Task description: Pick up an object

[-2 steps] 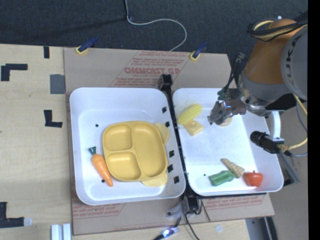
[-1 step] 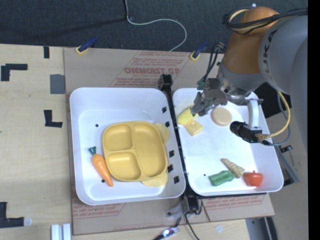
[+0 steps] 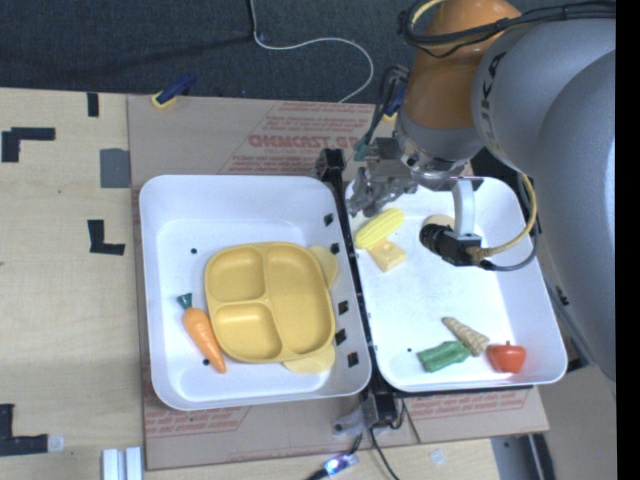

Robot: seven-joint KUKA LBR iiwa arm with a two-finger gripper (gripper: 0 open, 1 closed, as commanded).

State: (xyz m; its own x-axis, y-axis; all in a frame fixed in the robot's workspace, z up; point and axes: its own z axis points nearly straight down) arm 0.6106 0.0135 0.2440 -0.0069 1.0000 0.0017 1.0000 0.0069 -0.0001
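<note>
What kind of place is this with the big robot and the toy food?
Probably a robot practice lab. A grey and orange robot arm reaches over two white bins on a workbench. Play food lies inside: a toy carrot, a corn cob and a yellow divided plate.

Robotics lab bench, grey industrial arm [image 3: 560, 98], two white bins [image 3: 160, 268], toy food, loose cable [image 3: 300, 43], taped markers

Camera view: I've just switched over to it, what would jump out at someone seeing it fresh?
The big grey arm with its orange band fills the upper right, its claw down at the top left corner of the right bin, right above a yellow corn cob. Next is the yellow divided plate in the middle of the left bin, with an orange carrot at its left edge.
</note>
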